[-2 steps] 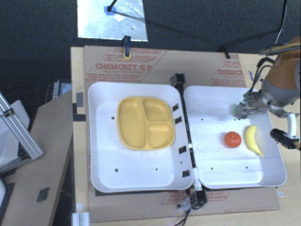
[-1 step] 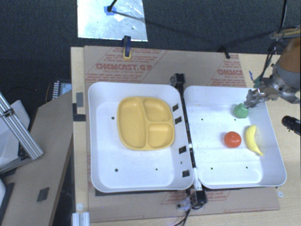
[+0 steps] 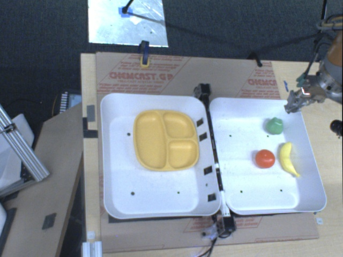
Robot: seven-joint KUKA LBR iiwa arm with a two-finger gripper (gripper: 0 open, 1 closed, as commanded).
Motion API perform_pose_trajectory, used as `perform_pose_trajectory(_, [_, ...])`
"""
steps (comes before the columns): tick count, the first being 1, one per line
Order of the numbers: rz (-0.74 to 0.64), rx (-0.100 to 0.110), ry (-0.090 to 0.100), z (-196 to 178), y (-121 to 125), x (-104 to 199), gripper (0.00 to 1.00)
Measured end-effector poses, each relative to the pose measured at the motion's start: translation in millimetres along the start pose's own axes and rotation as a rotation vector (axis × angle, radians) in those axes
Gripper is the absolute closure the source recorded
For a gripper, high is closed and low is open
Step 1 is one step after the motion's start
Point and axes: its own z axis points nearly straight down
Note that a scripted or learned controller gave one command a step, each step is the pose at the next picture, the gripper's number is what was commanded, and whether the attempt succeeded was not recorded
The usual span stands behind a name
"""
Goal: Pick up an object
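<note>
In the right bin (image 3: 252, 197) lie a green toy (image 3: 275, 125), a red tomato-like ball (image 3: 265, 158) and a yellow banana (image 3: 289, 159) close together near its right side. My gripper (image 3: 294, 104) hangs at the bin's upper right corner, above and to the right of the green toy, apart from it. Nothing shows between the gripper and the objects.
The left bin (image 3: 118, 197) holds a yellow divided plate (image 3: 165, 140). A black clip strip (image 3: 209, 143) runs between the two bins. Cardboard (image 3: 161, 74) lies under both, and a shiny metal sheet (image 3: 127, 15) sits at the far back.
</note>
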Motion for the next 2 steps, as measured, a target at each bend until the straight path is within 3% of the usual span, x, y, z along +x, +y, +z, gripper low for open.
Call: perform_pose_trajectory(2, [-0.003,0.006,0.004,-7,-15,99,1.0])
